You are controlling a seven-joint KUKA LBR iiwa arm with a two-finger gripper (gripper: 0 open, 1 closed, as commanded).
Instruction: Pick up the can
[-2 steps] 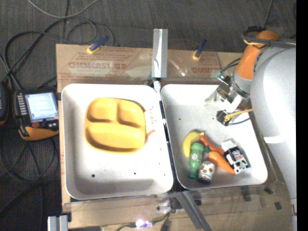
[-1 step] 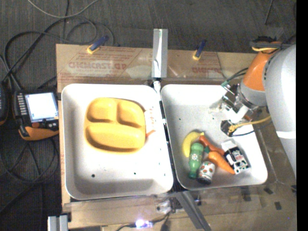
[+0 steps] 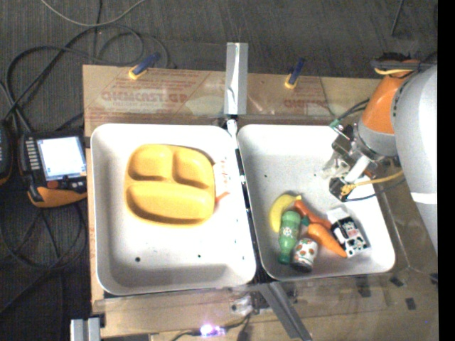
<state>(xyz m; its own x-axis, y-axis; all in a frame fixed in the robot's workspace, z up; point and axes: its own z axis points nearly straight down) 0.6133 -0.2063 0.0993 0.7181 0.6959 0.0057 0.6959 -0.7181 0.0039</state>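
Observation:
The can (image 3: pixel 305 253) is small, with a white, red and green label. It lies near the front of the right bin (image 3: pixel 284 158), beside a green bottle (image 3: pixel 288 234) and an orange carrot (image 3: pixel 323 234). My gripper (image 3: pixel 344 170) hangs over the right side of that bin, up and to the right of the can and well apart from it. Nothing shows in its grasp. The grey arm with its orange band (image 3: pixel 380 112) reaches in from the right.
A yellow banana (image 3: pixel 280 208) and a black-and-white box (image 3: pixel 352 235) lie in the same cluster. The left bin (image 3: pixel 114 261) holds a yellow divided plate (image 3: pixel 170 183). A metal post (image 3: pixel 236 77) stands behind the bins' divide.

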